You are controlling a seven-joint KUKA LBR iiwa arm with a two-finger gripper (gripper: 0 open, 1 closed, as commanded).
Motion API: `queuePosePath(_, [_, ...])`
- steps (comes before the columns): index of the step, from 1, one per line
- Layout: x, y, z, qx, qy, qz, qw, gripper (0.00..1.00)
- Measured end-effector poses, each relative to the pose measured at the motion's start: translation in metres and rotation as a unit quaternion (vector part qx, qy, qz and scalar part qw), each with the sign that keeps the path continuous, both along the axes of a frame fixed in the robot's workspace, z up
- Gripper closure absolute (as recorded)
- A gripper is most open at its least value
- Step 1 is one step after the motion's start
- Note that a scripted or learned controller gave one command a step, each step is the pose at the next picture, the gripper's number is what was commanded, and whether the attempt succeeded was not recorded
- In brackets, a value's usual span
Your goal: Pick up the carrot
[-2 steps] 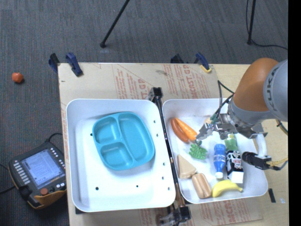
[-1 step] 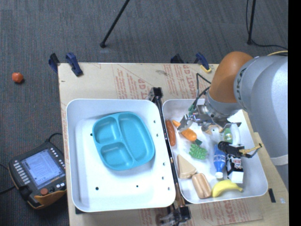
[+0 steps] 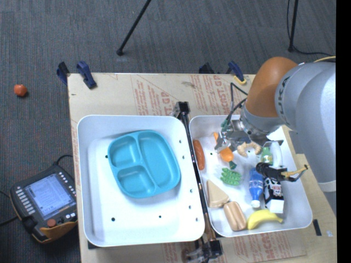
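Carrot [image 3: 226, 155] in right bin [image 3: 299, 215], upper middle, just under the gripper | left bin [image 3: 88, 147]: blue divided tray [image 3: 144, 163] | right bin: sausage [image 3: 199, 154] by left wall, green toy [image 3: 231, 176], blue bottle [image 3: 255, 188], banana [image 3: 264, 219] | gripper [image 3: 233, 138] over carrot, finger state cannot be told

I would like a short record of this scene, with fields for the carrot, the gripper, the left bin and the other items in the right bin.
carrot: orange piece in the right bin, near its upper middle
gripper: low over the carrot; grasp cannot be judged
left bin: holds a blue divided plate
right bin, other items: sausage at the left wall, green toy, blue bottle, bread wedge, banana
floor: small red ball, teach pendant
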State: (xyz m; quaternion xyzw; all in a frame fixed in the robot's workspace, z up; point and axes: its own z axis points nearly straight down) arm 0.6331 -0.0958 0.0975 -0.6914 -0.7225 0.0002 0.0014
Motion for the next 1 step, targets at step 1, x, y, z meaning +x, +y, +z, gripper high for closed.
queuePosePath(1, [0.0109,0.0441,0.0904,-0.0009,0.000,-0.300,0.9539,1.00])
